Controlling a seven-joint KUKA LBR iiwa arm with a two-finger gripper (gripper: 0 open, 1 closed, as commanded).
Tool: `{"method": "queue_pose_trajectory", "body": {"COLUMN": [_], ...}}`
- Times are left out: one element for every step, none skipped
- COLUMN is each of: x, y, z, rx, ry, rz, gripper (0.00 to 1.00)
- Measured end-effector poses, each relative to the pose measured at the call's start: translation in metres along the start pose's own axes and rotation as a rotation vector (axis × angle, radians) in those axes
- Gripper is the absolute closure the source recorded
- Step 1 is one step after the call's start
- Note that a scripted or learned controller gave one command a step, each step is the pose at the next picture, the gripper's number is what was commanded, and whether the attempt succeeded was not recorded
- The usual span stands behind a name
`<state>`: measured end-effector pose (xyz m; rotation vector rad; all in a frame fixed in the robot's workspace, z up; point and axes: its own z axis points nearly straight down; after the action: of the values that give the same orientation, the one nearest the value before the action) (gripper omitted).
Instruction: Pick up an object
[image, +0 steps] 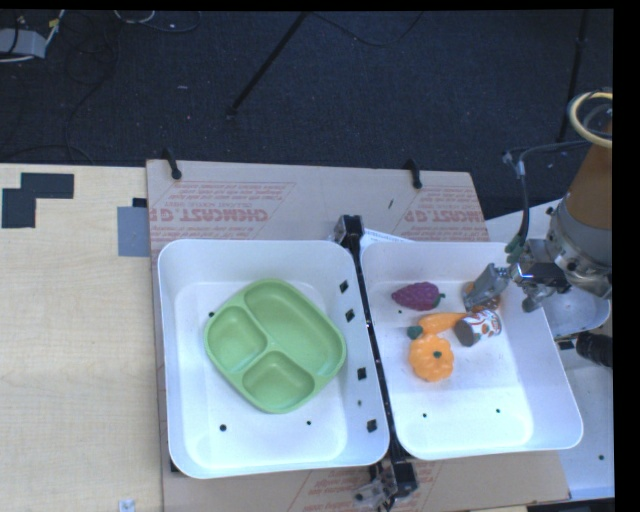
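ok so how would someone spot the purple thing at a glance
Look in the right-hand white bin, at the cluster near its far side. The purple toy lies farthest from the camera there, left of the gripper. It is the only dark purple piece; the pumpkin and carrot below are orange.

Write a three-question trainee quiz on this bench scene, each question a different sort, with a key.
1. True or false: the green divided plate lies in the right bin.
2. Which toy lies nearest the tool? A) purple toy B) orange pumpkin C) small can
3. Fill in: the carrot lies between the purple toy and the ____.

Key: 1 false, it lies in the left bin; 2 C; 3 orange pumpkin.
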<state>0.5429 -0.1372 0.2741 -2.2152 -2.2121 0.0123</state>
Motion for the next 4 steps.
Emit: {"method": "queue_pose_trajectory", "body": {"x": [0.0, -0.006, -0.002, -0.006], "y": [0.002, -0.001, -0.004, -0.001], "z": [-0.006, 0.041, 0.085, 0.13], "rx": [-0.01, -0.005, -0.005, -0.006], "ry": [-0.002, -0.001, 0.0, 0.0], "rz": [-0.002, -0.001, -0.001, -0.001], "gripper": [0.0, 0.0, 0.0, 0.0]}}
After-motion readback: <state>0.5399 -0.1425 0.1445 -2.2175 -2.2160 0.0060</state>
